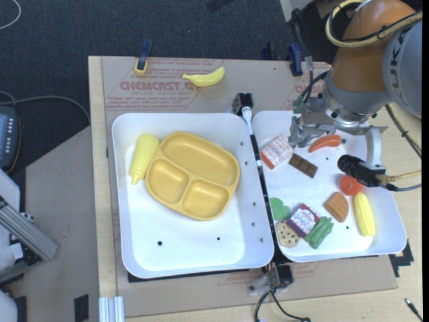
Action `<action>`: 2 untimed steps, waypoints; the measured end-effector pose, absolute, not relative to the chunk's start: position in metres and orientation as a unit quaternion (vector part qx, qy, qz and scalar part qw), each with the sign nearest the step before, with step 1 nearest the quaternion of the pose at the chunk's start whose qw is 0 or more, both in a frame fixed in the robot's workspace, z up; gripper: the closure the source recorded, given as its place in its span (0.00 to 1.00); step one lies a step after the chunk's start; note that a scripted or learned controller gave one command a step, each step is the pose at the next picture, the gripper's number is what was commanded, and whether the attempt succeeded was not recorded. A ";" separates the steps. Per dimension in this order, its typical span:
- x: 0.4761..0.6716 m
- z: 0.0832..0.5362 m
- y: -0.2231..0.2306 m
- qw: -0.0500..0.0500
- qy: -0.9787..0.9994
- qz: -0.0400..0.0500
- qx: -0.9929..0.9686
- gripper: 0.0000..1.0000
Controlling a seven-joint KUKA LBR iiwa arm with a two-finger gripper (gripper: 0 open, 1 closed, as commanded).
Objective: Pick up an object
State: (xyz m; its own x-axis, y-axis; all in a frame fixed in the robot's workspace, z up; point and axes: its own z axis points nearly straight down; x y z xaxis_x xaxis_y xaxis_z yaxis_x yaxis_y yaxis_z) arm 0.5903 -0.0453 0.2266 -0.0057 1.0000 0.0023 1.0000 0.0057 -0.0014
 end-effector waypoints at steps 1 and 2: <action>0.578 0.234 -0.018 0.001 -0.708 0.000 -0.706 1.00; 0.579 0.233 -0.020 0.001 -0.707 0.000 -0.707 1.00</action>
